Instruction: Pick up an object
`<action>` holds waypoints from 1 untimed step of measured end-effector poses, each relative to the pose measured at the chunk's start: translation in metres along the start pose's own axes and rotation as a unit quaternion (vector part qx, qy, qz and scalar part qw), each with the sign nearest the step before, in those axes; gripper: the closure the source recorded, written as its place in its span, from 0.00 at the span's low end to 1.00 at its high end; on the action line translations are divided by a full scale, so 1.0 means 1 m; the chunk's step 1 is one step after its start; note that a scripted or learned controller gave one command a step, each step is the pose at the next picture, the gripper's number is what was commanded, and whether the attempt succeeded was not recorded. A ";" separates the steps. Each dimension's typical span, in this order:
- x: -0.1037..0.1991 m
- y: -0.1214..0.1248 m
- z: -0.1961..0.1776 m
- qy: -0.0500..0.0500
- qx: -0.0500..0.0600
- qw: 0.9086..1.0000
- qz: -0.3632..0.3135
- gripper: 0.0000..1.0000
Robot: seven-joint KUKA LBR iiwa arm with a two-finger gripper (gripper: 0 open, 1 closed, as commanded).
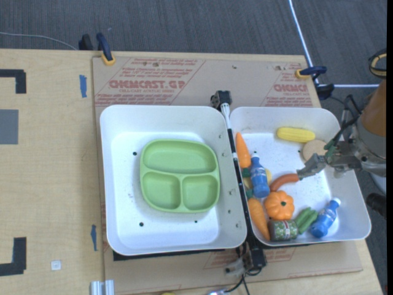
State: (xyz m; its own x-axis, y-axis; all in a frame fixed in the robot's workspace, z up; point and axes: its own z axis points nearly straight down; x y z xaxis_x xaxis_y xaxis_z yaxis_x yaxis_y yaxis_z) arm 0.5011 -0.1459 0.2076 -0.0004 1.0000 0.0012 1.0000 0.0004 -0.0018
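Observation:
The right bin (350, 223) holds several toy foods. A yellow corn cob (296, 134) lies at the back, with a beige round piece (314, 150) beside it. Along the left wall are an orange carrot (242, 150) and a blue bottle (259, 178). A red sausage (284, 180) lies mid-bin above an orange pumpkin (279, 205). At the front sit a second carrot (258, 217), a green can (284, 230), green pods (306, 219) and another blue bottle (324, 219). My gripper (313, 163) hangs low over the bin's right half, its tip just right of the sausage.
The left bin (116, 165) holds a green three-compartment plate (180, 176). Both bins rest on a cardboard sheet (153, 82) clamped to the wooden bench. A black clip (221, 98) sits at the back where the bins meet. My arm (374, 134) enters from the right.

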 end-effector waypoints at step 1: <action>0.020 0.012 0.121 -0.001 -0.005 1.000 0.000 0.00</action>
State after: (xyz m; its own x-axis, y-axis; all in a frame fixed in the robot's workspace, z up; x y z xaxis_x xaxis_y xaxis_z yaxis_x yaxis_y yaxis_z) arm 0.5129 -0.1259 0.0868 -0.0007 1.0000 -0.0005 1.0000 0.0007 0.0072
